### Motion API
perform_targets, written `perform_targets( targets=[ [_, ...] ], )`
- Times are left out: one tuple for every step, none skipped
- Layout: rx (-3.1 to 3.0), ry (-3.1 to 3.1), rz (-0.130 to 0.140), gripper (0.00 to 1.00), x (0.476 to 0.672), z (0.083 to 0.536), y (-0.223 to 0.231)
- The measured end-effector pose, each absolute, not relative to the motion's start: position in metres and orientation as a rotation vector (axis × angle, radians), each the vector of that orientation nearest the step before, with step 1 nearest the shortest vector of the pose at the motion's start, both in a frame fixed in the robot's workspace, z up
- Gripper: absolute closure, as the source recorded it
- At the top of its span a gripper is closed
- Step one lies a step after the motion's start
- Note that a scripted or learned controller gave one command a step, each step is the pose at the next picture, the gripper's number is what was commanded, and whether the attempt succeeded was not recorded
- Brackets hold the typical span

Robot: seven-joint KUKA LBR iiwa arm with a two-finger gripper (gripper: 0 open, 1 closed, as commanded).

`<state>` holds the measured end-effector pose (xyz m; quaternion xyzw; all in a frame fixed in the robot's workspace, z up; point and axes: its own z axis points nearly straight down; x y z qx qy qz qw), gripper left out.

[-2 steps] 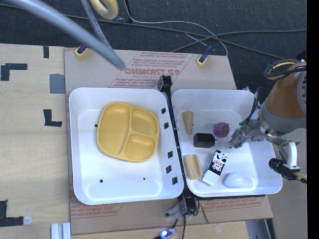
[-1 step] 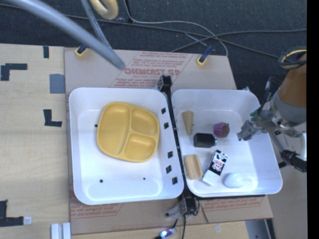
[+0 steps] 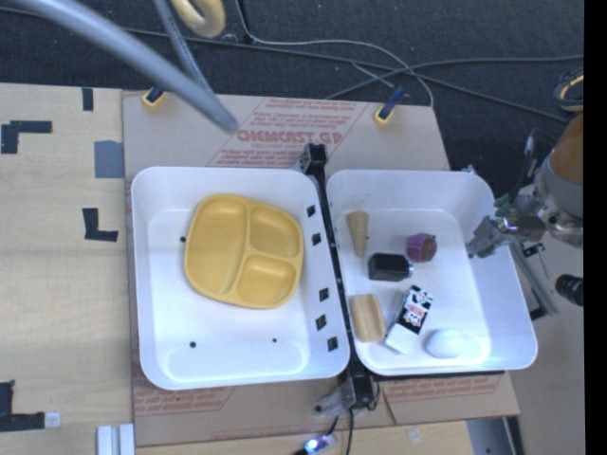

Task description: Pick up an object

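Note:
The right bin (image 3: 474,192) holds several small objects: a tan cone (image 3: 358,231), a purple lump (image 3: 422,246), a black block (image 3: 389,266), a tan bread-like piece (image 3: 366,317), a black-and-white carton (image 3: 410,318) and a white rounded object (image 3: 446,343). My gripper (image 3: 491,232) hangs over the right bin's right rim, up and to the right of the purple lump, and nothing shows between its fingers. The arm enters from the right edge.
The left bin (image 3: 152,282) holds a yellow divided plate (image 3: 244,250). A black divider (image 3: 327,254) runs between the bins. Cables (image 3: 398,64) cross the dark floor behind, and grey tubes (image 3: 142,45) slant across the top left.

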<state>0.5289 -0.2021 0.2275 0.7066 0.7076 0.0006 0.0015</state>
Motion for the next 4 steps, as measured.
perform_targets(
  targets=[
    [2.216, 2.22, 0.003, 1.0, 0.53, 0.281, -0.202],
    [2.217, 2.228, -0.001, 1.0, 0.549, 0.265, -0.157],
    [2.216, 2.229, 0.0, 1.0, 0.564, 0.266, -0.11],
    [2.216, 2.229, -0.002, 1.0, 0.566, 0.257, -0.057]
  ],
)
